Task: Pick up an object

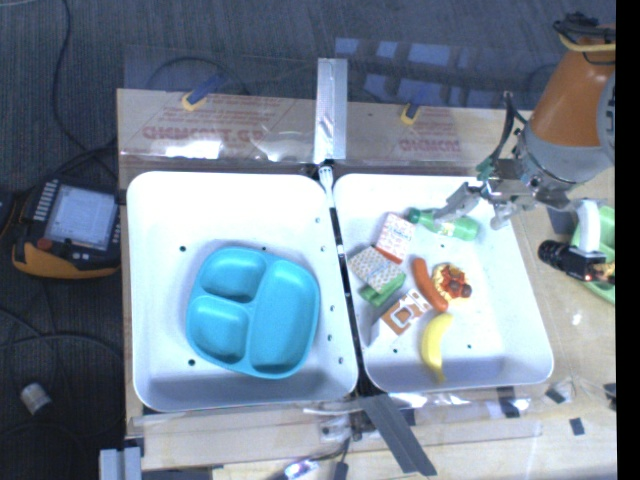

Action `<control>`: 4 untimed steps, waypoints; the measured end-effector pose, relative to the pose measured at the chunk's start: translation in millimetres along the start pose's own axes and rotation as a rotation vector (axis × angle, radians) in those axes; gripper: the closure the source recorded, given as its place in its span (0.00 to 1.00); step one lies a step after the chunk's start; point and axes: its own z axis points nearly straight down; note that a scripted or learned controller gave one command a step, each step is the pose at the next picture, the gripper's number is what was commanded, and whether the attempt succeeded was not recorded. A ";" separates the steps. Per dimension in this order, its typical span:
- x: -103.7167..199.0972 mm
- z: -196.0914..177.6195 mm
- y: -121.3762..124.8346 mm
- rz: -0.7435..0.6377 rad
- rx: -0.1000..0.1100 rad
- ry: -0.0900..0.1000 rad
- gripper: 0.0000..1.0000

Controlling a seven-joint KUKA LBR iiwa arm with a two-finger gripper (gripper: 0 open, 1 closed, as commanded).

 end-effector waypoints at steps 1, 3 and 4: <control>4.5 124.7 -22.5 -0.051 -0.016 -0.004 0.00; 5.0 113.7 -20.8 -0.051 -0.020 -0.004 1.00; -4.6 30.3 -28.2 -0.032 -0.001 -0.002 1.00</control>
